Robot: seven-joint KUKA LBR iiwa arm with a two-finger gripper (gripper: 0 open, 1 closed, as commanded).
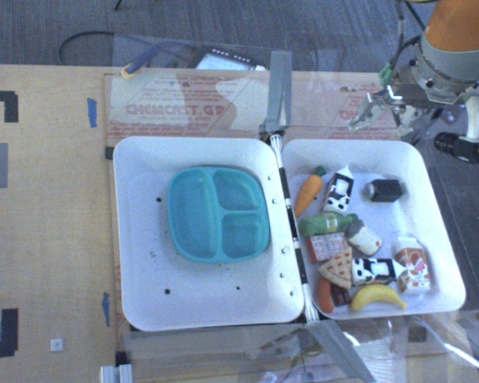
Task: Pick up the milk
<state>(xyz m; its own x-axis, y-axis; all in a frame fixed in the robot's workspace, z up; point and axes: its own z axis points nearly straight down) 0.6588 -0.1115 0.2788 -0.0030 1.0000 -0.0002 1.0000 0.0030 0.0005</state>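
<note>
Boxy cow-patterned milk carton [338,191], smooth white bin [431,174], ridged carrot [306,194]

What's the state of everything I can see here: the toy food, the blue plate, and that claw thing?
Gripper: raised behind the right bin, holding nothing.
Milk carton: upright near the carrot, untouched.
Second cow-patterned carton: lying on its side.
Green bottle: lying flat.
Banana: lying at the bin's front.
Teal divided plate: flat in the left bin.
</note>
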